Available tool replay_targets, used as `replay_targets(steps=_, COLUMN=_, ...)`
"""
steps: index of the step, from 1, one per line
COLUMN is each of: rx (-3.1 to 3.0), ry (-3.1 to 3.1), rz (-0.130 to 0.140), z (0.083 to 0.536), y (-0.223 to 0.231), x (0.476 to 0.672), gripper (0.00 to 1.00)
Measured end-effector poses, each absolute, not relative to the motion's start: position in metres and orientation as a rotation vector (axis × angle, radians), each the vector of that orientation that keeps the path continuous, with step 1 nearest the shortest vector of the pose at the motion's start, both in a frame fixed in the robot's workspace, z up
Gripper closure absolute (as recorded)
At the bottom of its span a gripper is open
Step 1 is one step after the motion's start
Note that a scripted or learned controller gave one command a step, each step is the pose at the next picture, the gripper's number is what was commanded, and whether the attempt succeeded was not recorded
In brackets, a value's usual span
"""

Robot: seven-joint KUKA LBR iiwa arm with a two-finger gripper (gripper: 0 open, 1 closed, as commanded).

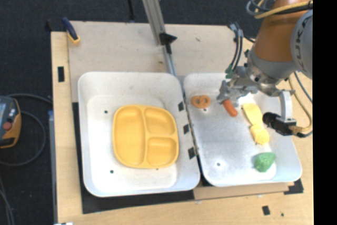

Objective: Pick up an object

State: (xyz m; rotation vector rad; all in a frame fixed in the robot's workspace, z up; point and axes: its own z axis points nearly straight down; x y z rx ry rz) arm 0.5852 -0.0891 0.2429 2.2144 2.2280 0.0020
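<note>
My gripper (pixel 229 93) hangs over the back of the right bin (pixel 226 166), on the grey arm with its orange band. A small orange carrot-like piece (pixel 230 108) lies right below its tip, and I cannot tell whether they touch. A brown pretzel-shaped piece (pixel 200 101) lies to the left of the gripper near the bin's left wall. To the right of the carrot lie a yellow block (pixel 251 112) and a yellow corn-like piece (pixel 260 135). A green leafy piece (pixel 264 161) sits at the front right of the bin.
The left bin (pixel 95 113) holds a yellow divided plate (pixel 146 136). A metal post (pixel 150 0) rises behind the bins. Black cable and a bracket (pixel 281 123) hang off the arm over the right bin's right side.
</note>
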Motion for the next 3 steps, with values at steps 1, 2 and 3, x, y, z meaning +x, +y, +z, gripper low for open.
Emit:
replay_targets(steps=1, rx=2.215, ry=2.228, rz=0.001, z=0.233, y=-0.041, x=0.575, gripper=1.00)
replay_targets(steps=2, rx=2.215, ry=2.230, rz=0.000, z=0.225, y=0.007, x=0.563, gripper=1.00)
replay_targets(steps=3, rx=2.213, ry=2.231, rz=0.003, z=0.225, y=0.063, x=0.558, gripper=1.00)
